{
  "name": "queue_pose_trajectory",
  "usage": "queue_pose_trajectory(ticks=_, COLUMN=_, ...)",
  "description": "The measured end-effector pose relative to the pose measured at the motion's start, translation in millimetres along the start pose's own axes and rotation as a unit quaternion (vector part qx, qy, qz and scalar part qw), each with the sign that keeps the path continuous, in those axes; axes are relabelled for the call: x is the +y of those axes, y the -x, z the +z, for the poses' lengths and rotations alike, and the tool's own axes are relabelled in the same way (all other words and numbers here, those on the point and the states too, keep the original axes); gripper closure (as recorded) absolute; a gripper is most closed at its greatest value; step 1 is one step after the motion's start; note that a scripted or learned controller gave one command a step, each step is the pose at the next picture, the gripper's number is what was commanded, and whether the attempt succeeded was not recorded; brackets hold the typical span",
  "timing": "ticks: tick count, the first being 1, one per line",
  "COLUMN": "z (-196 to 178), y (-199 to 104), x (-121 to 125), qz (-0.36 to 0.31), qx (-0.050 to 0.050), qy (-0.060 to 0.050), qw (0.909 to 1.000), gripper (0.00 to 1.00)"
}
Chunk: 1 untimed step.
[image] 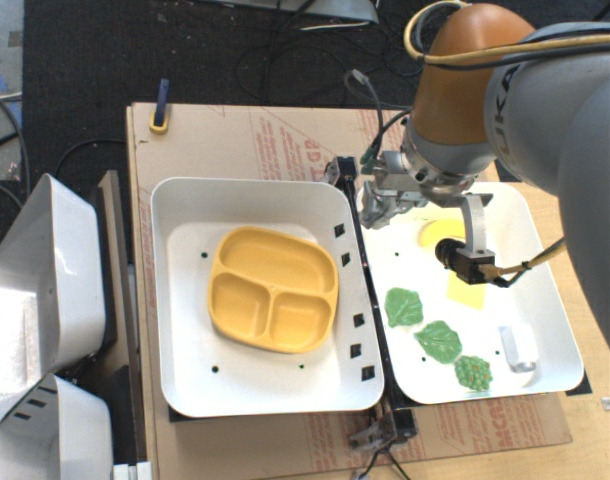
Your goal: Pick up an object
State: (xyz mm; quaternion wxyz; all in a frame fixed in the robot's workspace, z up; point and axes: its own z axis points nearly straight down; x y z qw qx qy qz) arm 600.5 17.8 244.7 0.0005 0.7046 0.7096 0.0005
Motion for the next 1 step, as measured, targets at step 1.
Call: queue_pose_trajectory(ticks=1, z=14.9, y=-52.3, x=20.8, qz=0.0, qx=0.0, qy=0.0, qw=1.0, gripper=1.0)
